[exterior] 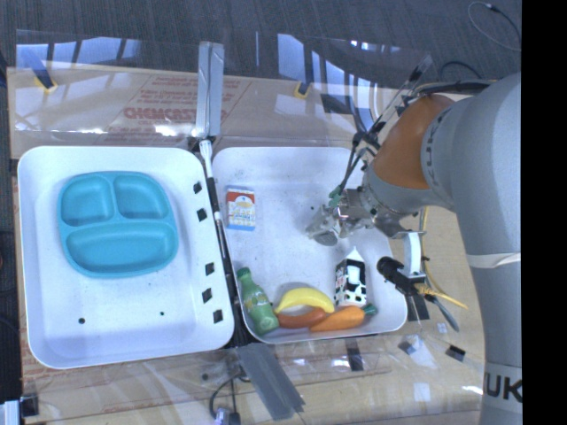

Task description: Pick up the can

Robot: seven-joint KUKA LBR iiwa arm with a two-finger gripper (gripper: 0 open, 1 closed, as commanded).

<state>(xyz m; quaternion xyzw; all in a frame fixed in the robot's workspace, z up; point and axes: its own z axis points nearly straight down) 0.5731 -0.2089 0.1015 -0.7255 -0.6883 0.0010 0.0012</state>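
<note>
**Entry: right bin, pick of the can**

1. Can (241, 209): the small item with a red-and-white label and a blue foot, which I take for the can. It sits on the floor of the right bin (292, 171), near the bin's left wall and in its upper half. Nothing touches it, and bare white floor lies on every side. Its longer side runs roughly up and down the camera view. I cannot tell whether it stands or lies flat.

2. Pincer (330, 222): low over the middle of the same bin, at the end of the arm (443, 171), which enters from the view's right. Whether it is open or closed I cannot tell, as the tip is a blur of grey metal and cables. I see nothing held in it.

3. Governing relation: the can lies to the view's left of the pincer and a little higher in the frame, well apart, with clear floor between. I judge the next move to be a sideways travel toward the left wall, then a descent.

4. Arm pose: the orange band sits above the wrist, and the wrist is bent down into the bin.

5. Other stock, along the bin's near edge: milk carton (352, 282), banana (304, 300), carrot (338, 320), green bottle (255, 300). All are away from the path.

6. Left bin (35, 264): holds a blue divided plate (117, 222).
</note>
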